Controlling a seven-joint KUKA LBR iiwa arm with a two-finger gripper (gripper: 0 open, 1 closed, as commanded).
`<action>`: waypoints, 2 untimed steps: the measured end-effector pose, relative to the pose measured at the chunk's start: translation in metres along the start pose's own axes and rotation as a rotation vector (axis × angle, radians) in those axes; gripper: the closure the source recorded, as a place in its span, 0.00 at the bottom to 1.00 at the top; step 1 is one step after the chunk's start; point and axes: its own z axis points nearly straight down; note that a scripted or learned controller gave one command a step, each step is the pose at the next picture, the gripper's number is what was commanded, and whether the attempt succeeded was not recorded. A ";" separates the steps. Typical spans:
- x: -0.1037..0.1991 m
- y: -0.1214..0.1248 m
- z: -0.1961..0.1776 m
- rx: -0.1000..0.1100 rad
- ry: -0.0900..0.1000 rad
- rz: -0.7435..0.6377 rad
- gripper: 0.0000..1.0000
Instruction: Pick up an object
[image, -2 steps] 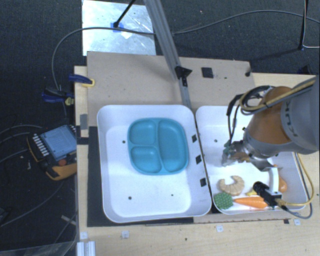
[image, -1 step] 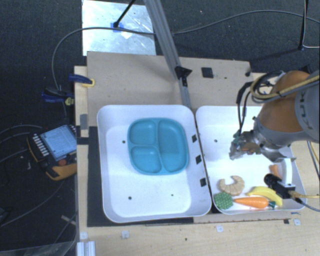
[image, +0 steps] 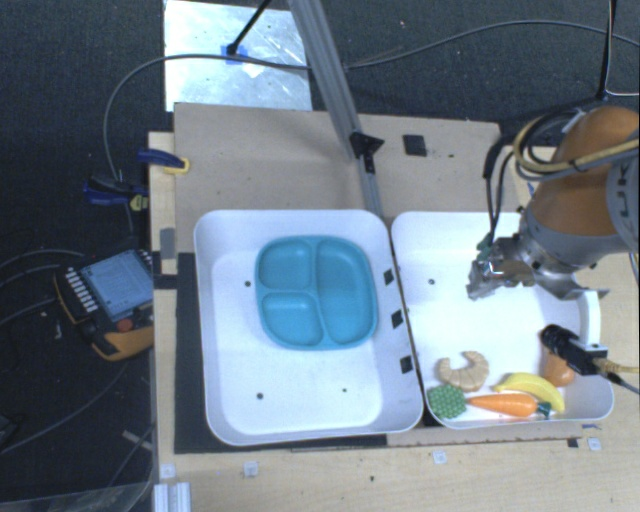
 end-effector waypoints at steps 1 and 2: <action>0.001 -0.008 -0.050 0.000 0.000 0.000 1.00; 0.054 -0.012 -0.036 0.004 0.001 -0.002 1.00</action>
